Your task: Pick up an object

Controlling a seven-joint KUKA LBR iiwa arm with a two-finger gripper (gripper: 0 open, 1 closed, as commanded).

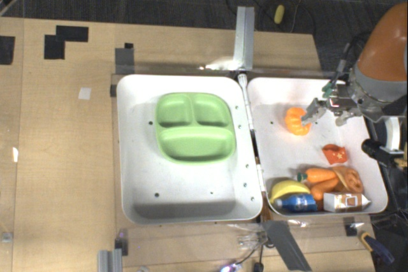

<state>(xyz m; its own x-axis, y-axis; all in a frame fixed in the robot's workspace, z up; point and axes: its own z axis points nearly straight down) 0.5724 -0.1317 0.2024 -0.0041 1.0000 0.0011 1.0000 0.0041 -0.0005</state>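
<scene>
Nearest to the camera we see the crowded bottom edge of the right bin: a yellow banana, a blue bottle, a carton, two carrots and a pretzel, all pressed together. Just above them lies a small red piece, alone.

Higher in the same bin sits a small orange pumpkin, well apart from the pile. We judge it is the thing to pick. The gripper is at its right side, one finger touching or almost touching it. We cannot tell if the gripper is spread or closed, and we do not see the pumpkin between its fingers.

What could go wrong, in our opinion: the pumpkin is round and probably smooth, so a finger that comes from the side may push it and it rolls toward the middle wall. A close off the centre may squeeze it out.

The left bin holds a green tray with compartments, far from the action.
</scene>
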